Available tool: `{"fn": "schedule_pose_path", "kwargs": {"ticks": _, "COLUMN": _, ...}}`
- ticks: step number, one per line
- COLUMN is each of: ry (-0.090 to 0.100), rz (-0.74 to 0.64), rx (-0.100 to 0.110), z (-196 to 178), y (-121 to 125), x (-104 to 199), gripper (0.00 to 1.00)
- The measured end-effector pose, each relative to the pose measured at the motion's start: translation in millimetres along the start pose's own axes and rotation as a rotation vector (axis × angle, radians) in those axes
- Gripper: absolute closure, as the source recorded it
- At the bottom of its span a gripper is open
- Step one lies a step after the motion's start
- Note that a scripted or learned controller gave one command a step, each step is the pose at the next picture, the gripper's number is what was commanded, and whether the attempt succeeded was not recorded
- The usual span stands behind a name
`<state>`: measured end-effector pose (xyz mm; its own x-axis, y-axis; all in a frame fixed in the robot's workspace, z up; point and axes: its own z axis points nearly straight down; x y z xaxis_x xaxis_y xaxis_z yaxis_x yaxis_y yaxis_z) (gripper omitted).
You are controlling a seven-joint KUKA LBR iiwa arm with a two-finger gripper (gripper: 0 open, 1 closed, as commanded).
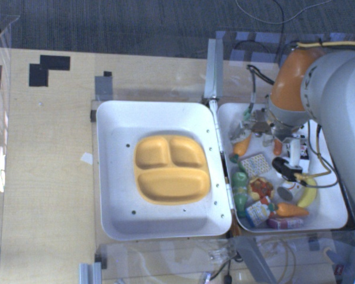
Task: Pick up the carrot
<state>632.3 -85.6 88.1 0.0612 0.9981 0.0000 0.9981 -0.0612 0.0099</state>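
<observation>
Jaws: cannot tell whether apart or together, since the gripper [261, 125] is a dark tangle under the orange band and its tips blur into the clutter. It hangs over the far end of the right bin [341, 209], with nothing visibly held.

Landmark is the yellow tray [172, 168] in the left bin [115, 188]. Two orange pieces could be the carrot. One carrot [291, 210] lies flat well to the right of the tray, toward the near edge, beside a banana [308, 193] and just above a purple item [286, 222]. A smaller orange piece [242, 145] sits just right of the tray's far corner, close under the gripper.

Handling, by judgement: likely a light toy, stiff, smooth and tapered, so it may squirt out of a pinch. Best taken across the thick middle, jaws crosswise to its length; crowding neighbours leave little room
</observation>
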Motion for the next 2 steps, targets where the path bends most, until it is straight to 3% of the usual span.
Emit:
{"fn": "schedule_pose_path", "kwargs": {"ticks": 1, "ry": 0.003, "rz": -0.004, "rx": -0.007, "z": -13.0, "y": 2.6, "x": 2.5, "gripper": 1.00}}
{"fn": "schedule_pose_path", "kwargs": {"ticks": 2, "ry": 0.000, "rz": 0.128, "rx": 0.003, "z": -98.7, "y": 35.0, "x": 64.3, "gripper": 1.00}}
